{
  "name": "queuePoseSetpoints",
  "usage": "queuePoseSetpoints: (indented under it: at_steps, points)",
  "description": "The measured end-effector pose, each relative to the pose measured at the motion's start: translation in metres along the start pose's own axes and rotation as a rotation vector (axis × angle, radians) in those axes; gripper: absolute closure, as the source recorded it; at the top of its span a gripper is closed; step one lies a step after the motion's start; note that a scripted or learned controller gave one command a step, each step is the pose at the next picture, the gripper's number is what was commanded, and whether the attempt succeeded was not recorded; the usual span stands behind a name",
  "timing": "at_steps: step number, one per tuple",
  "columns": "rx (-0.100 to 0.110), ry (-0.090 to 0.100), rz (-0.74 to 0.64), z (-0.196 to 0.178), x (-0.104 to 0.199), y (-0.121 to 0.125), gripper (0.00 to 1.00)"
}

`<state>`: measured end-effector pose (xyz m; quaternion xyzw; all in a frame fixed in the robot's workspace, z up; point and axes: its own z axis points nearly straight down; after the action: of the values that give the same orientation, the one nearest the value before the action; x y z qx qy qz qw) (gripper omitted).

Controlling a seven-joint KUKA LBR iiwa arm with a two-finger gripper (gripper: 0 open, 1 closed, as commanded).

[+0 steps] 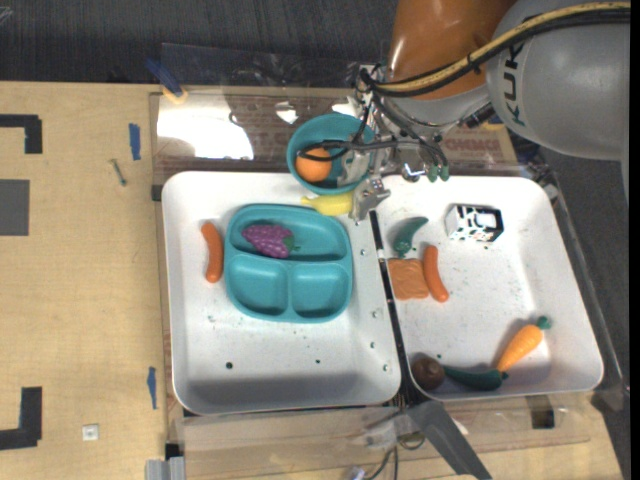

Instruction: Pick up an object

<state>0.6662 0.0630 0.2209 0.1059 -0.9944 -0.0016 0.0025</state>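
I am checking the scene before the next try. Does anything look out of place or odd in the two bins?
Yes. A teal bowl holding an orange ball sits tilted at the back edge of the left bin, under the gripper, not flat on the floor. A yellow piece lies just below it. Everything else lies flat.

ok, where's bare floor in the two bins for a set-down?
Left bin: the whole near strip below the teal divided tray. Right bin: the middle, between the sausage and the carrot. Crowded: the far edge by the divider, where the hand, teal bowl and banana bunch up.
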Motion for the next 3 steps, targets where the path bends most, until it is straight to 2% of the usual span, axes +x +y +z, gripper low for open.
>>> queuePoseSetpoints:
  at_steps: [1,2,3]
  points:
    - [0.005,-0.012,-0.281,-0.055,0.001,-0.014,1.0]
    - [0.002,-0.004,-0.435,-0.036,0.052,0.008,1.0]
    - [0.007,-0.01,-0.669,-0.082,0.066,-0.058,1.0]
